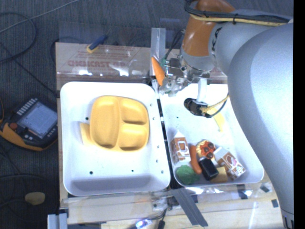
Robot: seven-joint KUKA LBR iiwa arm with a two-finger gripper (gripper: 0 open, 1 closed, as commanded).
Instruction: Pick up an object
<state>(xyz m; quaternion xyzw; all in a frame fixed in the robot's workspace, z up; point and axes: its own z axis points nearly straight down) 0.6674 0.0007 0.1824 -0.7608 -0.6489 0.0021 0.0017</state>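
Objects [207, 160] lie heaped at the right bin's [238, 128] near end, overlapping. The end effector [174, 82] sits over the far-left corner, apart from them. A yellow tray [119, 122] fills the left bin [71, 142].

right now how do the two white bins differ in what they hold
The left bin holds one large yellow divided tray, lying flat. The right bin holds a cluster of small mixed items crowded at its near end. Both bins are shallow and white, side by side.
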